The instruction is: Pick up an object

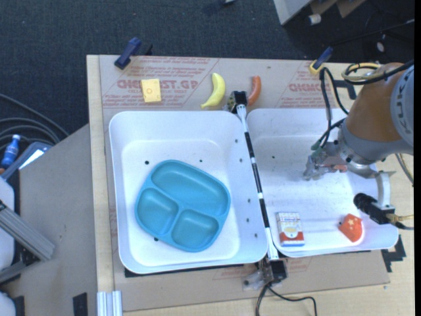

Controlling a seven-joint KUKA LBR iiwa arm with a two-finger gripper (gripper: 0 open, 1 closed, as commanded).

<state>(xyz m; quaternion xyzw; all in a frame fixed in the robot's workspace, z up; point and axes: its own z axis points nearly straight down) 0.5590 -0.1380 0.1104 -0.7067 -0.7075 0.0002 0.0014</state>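
Small carton (289, 229) with a red and white face lies flat near the front wall of the right bin (283, 137), and an orange-red object (352, 228) sits well apart from it toward that bin's front right corner. The claw (318, 168) hangs over the middle of the right bin, away from both items; whether it is spread or closed cannot be told. The left bin (125, 143) holds a blue divided plate (182, 205), while a banana (214, 91) rests on the worktop (171, 78) behind the bins.
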